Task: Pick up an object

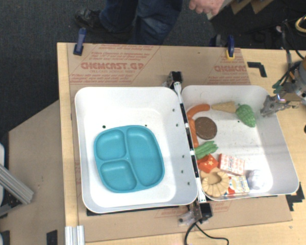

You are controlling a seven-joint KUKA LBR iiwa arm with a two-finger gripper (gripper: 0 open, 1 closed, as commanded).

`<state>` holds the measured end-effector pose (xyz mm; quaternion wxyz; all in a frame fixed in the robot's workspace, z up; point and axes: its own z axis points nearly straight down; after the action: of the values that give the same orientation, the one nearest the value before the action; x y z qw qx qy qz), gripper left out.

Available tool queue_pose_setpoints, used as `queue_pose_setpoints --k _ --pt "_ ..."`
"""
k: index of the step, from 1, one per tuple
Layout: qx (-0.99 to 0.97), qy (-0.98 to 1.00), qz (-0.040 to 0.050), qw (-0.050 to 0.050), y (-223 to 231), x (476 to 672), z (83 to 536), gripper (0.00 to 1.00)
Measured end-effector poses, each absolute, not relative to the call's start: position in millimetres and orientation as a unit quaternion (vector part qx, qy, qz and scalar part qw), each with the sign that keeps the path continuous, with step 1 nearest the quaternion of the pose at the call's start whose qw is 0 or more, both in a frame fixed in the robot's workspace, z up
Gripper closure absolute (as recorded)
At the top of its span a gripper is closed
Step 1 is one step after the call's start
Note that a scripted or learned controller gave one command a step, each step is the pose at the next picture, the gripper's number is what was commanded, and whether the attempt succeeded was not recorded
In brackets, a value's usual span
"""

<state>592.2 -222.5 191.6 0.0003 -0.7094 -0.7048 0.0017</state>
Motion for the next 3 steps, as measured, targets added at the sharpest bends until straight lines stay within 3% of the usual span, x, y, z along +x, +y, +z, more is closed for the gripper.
queue_pose_setpoints --k 1,2,3 --pt "-0.706 -0.709 -0.0012 -0.002 -176.1 615.2 210.5 1.00" --pt "-0.707 -0.708 -0.0002 -0.001 -178.5 613.9 209.3 0.00" --pt "-0.707 -0.707 0.0013 0.000 -206.5 645.0 123.7 0.00"
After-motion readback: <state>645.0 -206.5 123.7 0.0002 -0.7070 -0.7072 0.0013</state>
